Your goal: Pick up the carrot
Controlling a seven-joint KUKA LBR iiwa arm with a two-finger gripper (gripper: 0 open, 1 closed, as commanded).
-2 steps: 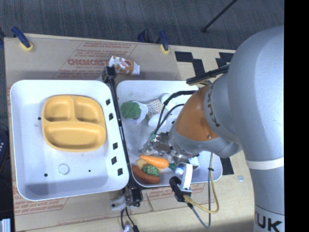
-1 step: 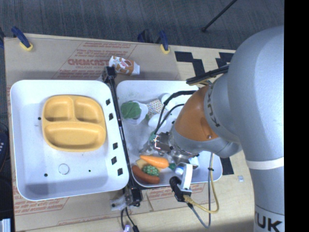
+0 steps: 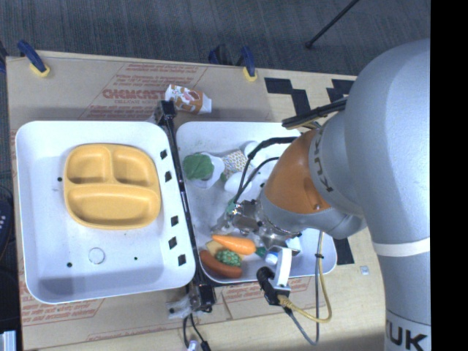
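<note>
Glossy plastic carrot (image 3: 235,244), smooth bins (image 3: 44,196)

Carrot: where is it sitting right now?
The carrot lies in the right bin near its front edge, just above a brown sausage-like toy and directly left of the arm's wrist.

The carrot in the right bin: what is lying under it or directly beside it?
The carrot lies over a brown sausage-like toy, with a small green piece between them. The gripper covers its right end, so anything there stays hidden.
</note>
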